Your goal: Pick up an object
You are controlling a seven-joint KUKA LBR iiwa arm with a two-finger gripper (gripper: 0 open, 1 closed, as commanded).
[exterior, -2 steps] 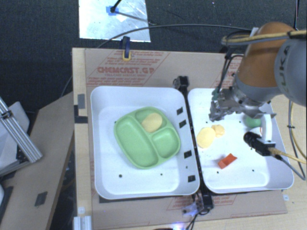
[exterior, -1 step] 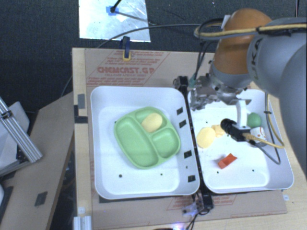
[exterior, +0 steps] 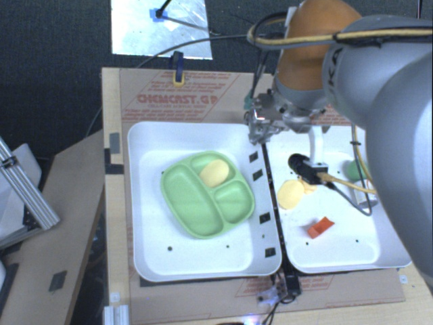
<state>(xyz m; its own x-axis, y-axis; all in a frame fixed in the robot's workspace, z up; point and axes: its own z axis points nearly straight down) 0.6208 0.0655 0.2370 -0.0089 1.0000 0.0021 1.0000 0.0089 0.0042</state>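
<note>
My gripper (exterior: 259, 127) hangs over the far end of the divider between the two bins, with the grey arm and its orange band above it. A green divided plate (exterior: 196, 205) lies in the left bin (exterior: 152, 249), and a pale yellow lump (exterior: 215, 173) sits in its far compartment. In the right bin (exterior: 338, 252) a yellow object (exterior: 291, 195) lies near the divider, well in front of the gripper. An orange-red block (exterior: 321, 227) lies closer to the front. A green object (exterior: 353, 170) shows partly behind the arm at the right.
A cardboard sheet (exterior: 183, 93) lies under the bins. A blue and yellow clamp (exterior: 178, 68) stands at the back edge. A metal frame (exterior: 27, 195) sits off the bench at the left. The arm covers the right bin's far right side.
</note>
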